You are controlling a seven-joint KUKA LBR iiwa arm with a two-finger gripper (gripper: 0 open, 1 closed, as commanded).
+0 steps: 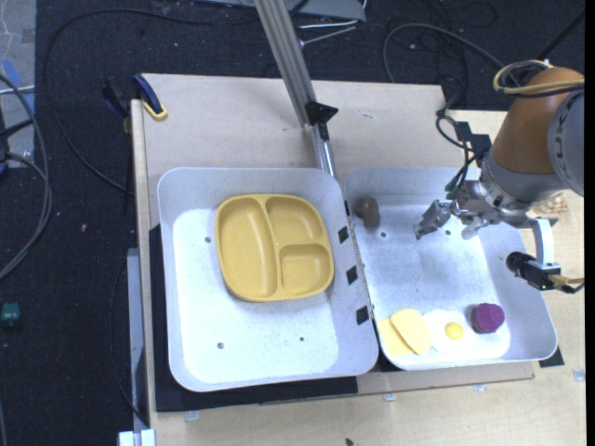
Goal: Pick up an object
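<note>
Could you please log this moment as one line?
hand over right bin, nothing held | brown object far-left corner | purple ball near edge

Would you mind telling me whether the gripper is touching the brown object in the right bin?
Apart. The camera view shows bare white bin floor between the gripper and the brown object near the right bin's upper left corner.

A divided tray (275, 247) lies in the left bin (186, 342).

Bench (232, 119): blue-and-yellow clamp (149, 98) at the back left corner; metal pole (288, 49) slanting over the back edge; black cables (74, 82) beyond.
</note>
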